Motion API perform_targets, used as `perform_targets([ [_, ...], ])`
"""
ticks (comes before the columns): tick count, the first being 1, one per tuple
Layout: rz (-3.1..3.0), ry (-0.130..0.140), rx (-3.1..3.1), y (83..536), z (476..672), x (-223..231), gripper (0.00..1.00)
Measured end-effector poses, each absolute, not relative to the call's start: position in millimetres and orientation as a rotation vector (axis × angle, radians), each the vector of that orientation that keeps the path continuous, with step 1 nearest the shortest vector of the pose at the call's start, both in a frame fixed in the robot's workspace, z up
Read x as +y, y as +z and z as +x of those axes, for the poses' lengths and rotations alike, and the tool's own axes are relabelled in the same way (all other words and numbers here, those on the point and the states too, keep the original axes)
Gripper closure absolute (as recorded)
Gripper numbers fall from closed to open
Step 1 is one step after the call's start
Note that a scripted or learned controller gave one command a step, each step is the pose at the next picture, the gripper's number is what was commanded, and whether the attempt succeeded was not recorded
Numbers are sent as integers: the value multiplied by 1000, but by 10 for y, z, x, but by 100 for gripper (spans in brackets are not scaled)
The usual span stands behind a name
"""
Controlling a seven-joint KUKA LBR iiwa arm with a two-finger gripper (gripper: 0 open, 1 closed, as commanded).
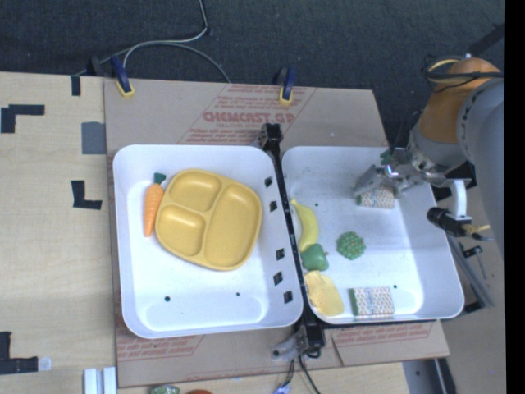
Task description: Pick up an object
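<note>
While a small speckled block (pixel 379 197) lies near the right bin's (pixel 426 298) far corner, the gripper (pixel 379 179) hangs just above it, seemingly lined up to grasp; I cannot tell how its jaws stand.

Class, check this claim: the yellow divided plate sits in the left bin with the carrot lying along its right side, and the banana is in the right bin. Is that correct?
One detail is wrong. In the camera view, the carrot lies along the left side of the yellow divided plate, not its right. The rest holds: the plate is in the left bin, and the banana is in the right bin.
</note>
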State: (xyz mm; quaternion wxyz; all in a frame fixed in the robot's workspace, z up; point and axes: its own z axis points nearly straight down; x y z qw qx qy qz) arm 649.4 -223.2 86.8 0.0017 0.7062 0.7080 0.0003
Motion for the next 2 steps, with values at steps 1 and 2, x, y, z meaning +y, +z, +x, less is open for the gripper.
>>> perform_targets([
  [1, 2214, 1, 2223, 964, 6498, -2224, 100],
  [2, 2217, 3, 2227, 1847, 6291, -563, 100],
])
